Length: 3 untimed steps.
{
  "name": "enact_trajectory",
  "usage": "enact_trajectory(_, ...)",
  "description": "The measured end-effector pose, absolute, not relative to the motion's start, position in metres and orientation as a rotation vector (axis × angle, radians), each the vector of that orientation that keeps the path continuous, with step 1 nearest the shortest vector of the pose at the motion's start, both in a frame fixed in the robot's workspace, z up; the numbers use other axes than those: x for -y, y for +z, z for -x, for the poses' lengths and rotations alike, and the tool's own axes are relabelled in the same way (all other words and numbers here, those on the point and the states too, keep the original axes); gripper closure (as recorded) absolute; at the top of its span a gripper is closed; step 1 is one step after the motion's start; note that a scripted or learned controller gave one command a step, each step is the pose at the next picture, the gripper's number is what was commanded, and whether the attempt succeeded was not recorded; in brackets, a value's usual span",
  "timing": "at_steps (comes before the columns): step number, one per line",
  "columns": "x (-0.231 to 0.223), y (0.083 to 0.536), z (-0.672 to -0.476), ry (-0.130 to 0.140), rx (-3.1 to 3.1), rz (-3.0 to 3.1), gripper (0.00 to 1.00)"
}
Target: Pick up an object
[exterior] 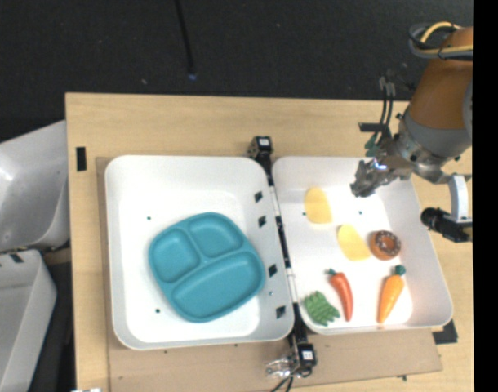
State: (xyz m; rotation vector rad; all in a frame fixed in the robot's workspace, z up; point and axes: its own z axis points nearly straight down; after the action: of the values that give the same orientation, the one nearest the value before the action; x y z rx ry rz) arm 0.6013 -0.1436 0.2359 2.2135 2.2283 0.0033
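No object is between the gripper [365, 184] fingers — whether they are parted or closed cannot be told. Candidates lie loose in the right bin [420, 227]: a yellow piece [317, 205] just left of the gripper, a second yellow piece [352, 242], a doughnut [384, 244], two carrots [340, 294] [390, 295] and a green item [321, 307] farther toward the front. The blue plate [205, 265] occupies the left bin [126, 219], well apart.

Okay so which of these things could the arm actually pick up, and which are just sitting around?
Pickable, all in the right bin:
pale yellow oval piece
second yellow piece
brown round doughnut-like toy
red-orange toy pepper
orange toy carrot
green leafy toy
The gripper hovers over that bin's far edge.

Just there:
blue three-compartment plastic plate, in the left white bin
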Motion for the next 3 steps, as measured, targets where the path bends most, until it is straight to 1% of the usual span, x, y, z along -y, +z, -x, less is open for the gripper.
enact_trajectory(1, 0.093, 0.232, -0.582, 0.001, -2.228, -2.216, 1.0)
enact_trajectory(2, 0.042, 0.245, -0.575, 0.004, -2.23, -2.214, 1.0)
enact_trajectory(3, -0.014, 0.236, -0.568, 0.001, -2.228, -2.215, 1.0)
